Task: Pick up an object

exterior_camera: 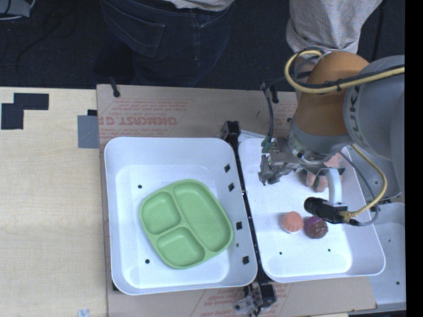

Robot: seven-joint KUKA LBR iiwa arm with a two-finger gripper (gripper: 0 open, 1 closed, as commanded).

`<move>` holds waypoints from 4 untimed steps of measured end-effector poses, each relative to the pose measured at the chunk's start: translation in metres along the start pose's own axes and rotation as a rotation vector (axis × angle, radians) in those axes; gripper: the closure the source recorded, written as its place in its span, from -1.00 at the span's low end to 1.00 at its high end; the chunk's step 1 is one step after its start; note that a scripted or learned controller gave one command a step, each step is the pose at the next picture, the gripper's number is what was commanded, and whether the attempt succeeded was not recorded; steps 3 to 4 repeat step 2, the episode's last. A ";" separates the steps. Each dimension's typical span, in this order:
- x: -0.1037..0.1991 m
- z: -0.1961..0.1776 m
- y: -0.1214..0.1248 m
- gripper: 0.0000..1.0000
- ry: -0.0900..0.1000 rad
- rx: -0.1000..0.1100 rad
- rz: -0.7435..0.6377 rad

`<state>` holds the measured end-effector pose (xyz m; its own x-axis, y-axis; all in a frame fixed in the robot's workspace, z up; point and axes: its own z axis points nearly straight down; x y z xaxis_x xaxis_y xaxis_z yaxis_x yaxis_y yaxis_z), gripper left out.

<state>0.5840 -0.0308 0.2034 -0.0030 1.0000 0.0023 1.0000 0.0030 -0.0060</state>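
Note:
My gripper hangs over the upper left part of the right bin, pointing down at the bin's floor, with nothing visible in it. A small round pink-orange object lies on the bin floor below and to the right of the gripper, well apart from it. A round purple object sits right beside the pink-orange one. A pinkish object lies partly hidden under the arm's wrist.
The left bin holds a green divided plate. A black divider rail runs between the bins, close to the gripper's left. A black piece with a yellow cable hangs from the arm above the purple object. A person stands behind the bench.

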 end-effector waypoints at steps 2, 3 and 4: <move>0.094 -0.005 -0.045 1.00 -0.001 0.001 0.000; 0.094 -0.005 -0.045 1.00 -0.001 0.001 0.000; 0.094 -0.005 -0.045 1.00 -0.001 0.001 0.000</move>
